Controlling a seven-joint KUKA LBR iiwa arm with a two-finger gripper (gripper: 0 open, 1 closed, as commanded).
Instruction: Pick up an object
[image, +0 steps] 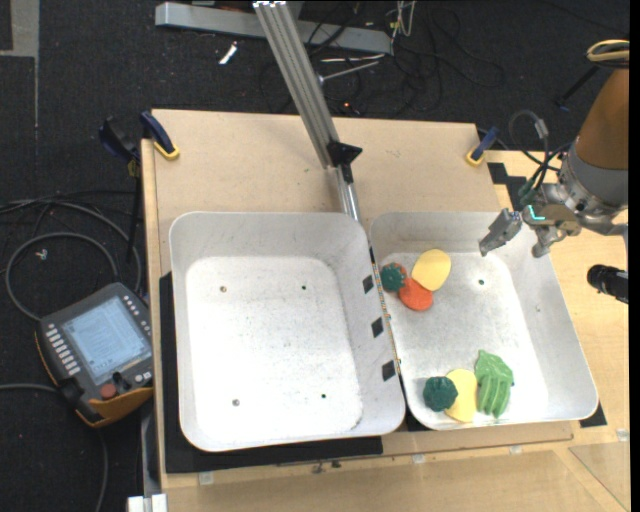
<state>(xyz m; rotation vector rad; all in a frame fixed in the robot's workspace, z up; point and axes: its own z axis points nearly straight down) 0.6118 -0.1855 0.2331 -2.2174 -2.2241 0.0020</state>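
Observation:
In the right bin (500, 330) lie two small groups of objects. Near its left wall sit a yellow rounded piece (432, 268), an orange-red piece (416, 296) and a small dark green and red piece (392, 276), all touching. At the front lie a dark green ball (439, 392), a yellow piece (462, 394) and a light green leafy toy (493, 380). My gripper (520, 236) hangs open over the bin's back right rim, well right of the yellow rounded piece, with nothing between its fingers.
The left bin (265, 335) stands beside the right one, with black clips along their shared wall. A slanted metal pole (305, 85) crosses the back of the bench. Yellow clamps sit at the bench's back corners. A teach pendant (95, 345) lies on the floor at left.

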